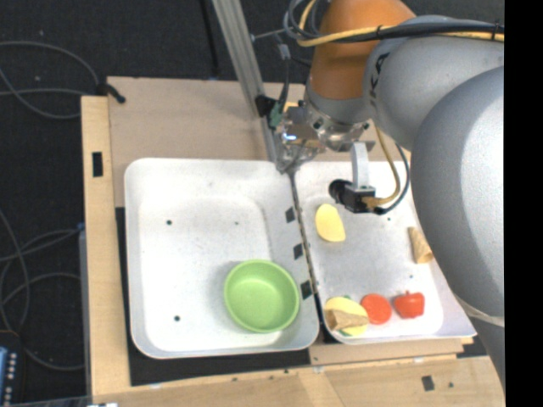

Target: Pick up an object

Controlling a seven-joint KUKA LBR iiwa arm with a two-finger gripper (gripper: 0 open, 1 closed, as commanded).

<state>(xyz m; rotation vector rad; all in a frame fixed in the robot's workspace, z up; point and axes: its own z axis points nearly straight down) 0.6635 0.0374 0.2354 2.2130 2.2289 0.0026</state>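
**Two bins, gripper over the far end of their shared wall**

You have the gripper [290,153] hanging over the far edge of the bins, right where the left bin [195,219] and the right bin [373,257] meet. From this slant its tip is small and dark against the white rim. You cannot tell how far it is open, and no object shows in its grasp. The grey arm [441,91] fills the right side above the right bin, with its orange band [356,24] uppermost.

Your candidates for picking all lie apart from the gripper. In the left bin, a green bowl [261,295] sits upright near the near right corner, mouth up. In the right bin, a yellow rounded piece [330,224] lies just beside the left wall, about halfway along it, and is the closest thing to the gripper. Along that bin's near edge you see three things in a row. A yellow-and-tan piece [346,315] sits in the near left corner, a red round piece [376,309] is right against it, and a red lobed piece [409,304] lies just beside that. A tan block [419,246] lies by the bin's right side, at the edge of the arm.

Both bins rest on the pale desk [170,117].
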